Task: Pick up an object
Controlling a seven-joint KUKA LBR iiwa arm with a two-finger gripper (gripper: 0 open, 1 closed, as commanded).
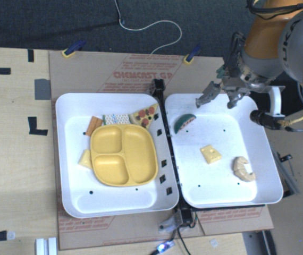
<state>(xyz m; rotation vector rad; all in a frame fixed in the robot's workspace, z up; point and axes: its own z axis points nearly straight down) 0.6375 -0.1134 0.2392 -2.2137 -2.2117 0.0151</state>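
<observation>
The likeliest target is the green-and-white wedge-shaped toy slice [184, 122], which lies in the right-hand white bin [263, 195] close to that bin's far left corner, just beside the wall shared with the other bin. Its long axis runs at a slant, from the near left up toward the far right. The gripper [219, 96] hangs over the far edge of the same bin with its two dark fingers spread and nothing between them; the jaws are released. From the jaws the slice lies toward the bin's left wall and a little nearer the near edge, so I judge the coming move to be a short shift that way plus a descent, with the wrist turned so the fingers close across the slice's short width.

Farther out in the right bin, a pale yellow cheese-like wedge [210, 154] sits near the middle and a tan croissant-shaped piece [243, 169] near the right wall, both well apart from the gripper. The left-hand white bin [72, 195] holds a yellow divided plastic plate [124, 154] with small toy foods tucked along its far and left sides.
</observation>
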